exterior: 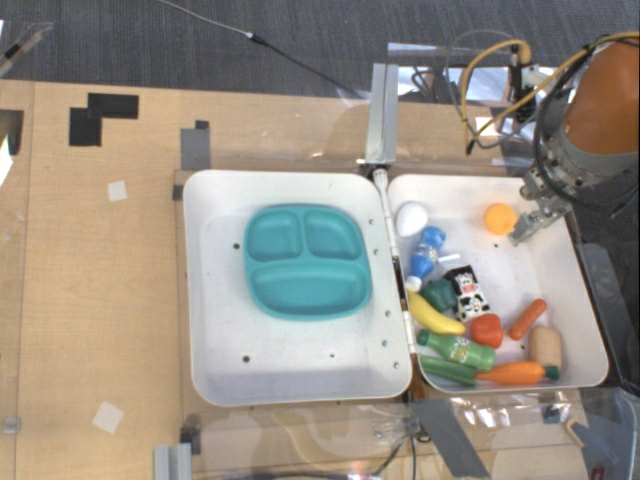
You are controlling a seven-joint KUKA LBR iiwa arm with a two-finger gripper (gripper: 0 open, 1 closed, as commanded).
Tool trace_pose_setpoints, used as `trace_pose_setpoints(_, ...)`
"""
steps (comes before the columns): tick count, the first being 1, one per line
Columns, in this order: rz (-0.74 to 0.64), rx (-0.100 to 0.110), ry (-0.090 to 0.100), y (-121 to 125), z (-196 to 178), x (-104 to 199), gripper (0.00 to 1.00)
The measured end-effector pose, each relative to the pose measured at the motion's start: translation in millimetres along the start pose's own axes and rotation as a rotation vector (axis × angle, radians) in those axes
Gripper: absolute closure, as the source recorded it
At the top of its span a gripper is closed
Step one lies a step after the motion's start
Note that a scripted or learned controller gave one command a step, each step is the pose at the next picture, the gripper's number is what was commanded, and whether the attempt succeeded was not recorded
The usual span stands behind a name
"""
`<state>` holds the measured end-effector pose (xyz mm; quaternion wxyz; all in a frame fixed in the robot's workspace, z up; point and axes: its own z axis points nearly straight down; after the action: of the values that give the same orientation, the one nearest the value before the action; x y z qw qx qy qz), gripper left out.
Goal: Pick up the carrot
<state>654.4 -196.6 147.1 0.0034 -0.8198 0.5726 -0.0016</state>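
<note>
The carrot (pixel 512 373) is orange with a green tip. It lies flat along the front wall of the right bin (pixel 590 308), just right of a green bottle (pixel 458 349). My gripper (pixel 528 224) hangs over the back right part of that bin, beside an orange ball (pixel 500 218) and well behind the carrot. The grey arm with its orange band (pixel 600 98) reaches in from the upper right. Nothing shows in the gripper.
Around the carrot lie a tan bread roll (pixel 546 345), an orange-red sausage (pixel 527 318), a red pepper (pixel 487 329), a banana (pixel 433 313), a cow toy (pixel 463 288), a blue bottle (pixel 428 250) and a white egg (pixel 411 218). The left bin (pixel 215 298) holds a teal divided plate (pixel 305 262).
</note>
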Motion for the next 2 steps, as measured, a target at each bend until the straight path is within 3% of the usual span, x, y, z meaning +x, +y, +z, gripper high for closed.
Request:
trace_pose_setpoints(1,0.001,-0.002,-0.002,1,1,0,0.0)
trace_pose_setpoints(2,0.019,0.001,-0.002,-15,38,6,0.0)
